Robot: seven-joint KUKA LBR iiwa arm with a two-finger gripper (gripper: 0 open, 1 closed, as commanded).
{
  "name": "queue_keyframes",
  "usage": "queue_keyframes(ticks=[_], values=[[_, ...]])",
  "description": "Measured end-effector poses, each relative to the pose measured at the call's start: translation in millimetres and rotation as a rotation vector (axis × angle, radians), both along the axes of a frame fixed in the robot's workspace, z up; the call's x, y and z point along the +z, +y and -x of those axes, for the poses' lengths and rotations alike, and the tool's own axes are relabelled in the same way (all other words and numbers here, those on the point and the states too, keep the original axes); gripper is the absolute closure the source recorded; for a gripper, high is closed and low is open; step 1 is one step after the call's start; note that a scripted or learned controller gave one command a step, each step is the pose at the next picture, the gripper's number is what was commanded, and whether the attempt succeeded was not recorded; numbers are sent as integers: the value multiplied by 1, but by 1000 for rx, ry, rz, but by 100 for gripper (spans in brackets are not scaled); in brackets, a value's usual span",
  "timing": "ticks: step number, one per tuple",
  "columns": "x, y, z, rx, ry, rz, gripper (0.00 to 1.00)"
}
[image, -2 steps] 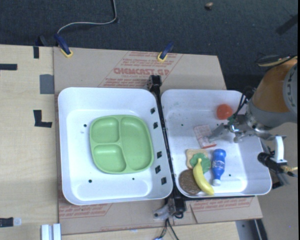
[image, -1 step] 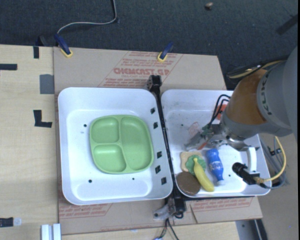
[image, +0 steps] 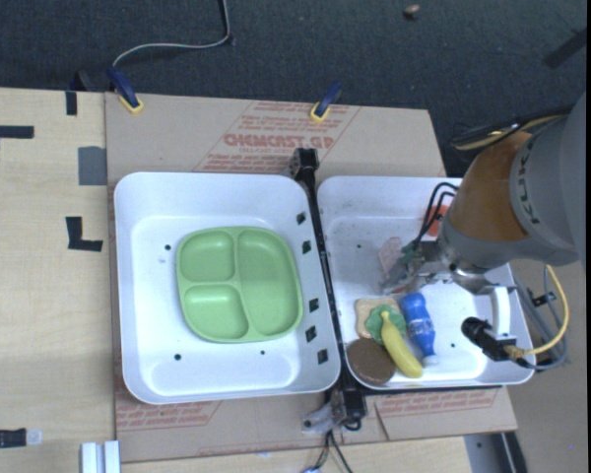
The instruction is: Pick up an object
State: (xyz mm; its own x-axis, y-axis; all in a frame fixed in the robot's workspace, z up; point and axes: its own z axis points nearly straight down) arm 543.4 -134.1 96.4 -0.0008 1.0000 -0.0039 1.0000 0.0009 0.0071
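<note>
A wooden table [image: 39, 294] seen from above carries a brown cardboard sheet [image: 266, 141], and on it two shallow white plastic bins sit side by side, their inner walls touching along a black clip strip.

The left bin [image: 138, 225] holds a pale green plastic plate with three compartments [image: 239, 284], lying flat near the bin's middle. White floor shows on all sides of the plate, widest toward the near edge.

The right bin [image: 360, 200] is crowded at its near edge. A yellow banana [image: 401, 349] lies slanted there, touching a blue plastic bottle with a white label [image: 418, 325] on its right. A small green piece [image: 376, 319] and a tan flat piece sit just behind the banana, and a brown round disc [image: 371, 363] rests against the near wall. The far half of this bin is bare floor.

The grey arm with an orange band [image: 512, 200] reaches in from the right, covering the bin's right side. Its end effector [image: 406, 267] hangs low just behind the bottle; whether it is apart or together cannot be told, as its tip is blurred.
</note>
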Motion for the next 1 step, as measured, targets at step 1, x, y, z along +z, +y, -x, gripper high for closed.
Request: queue_keyframes(ticks=[1], values=[[88, 58, 4, 1, 7, -4, 100]])
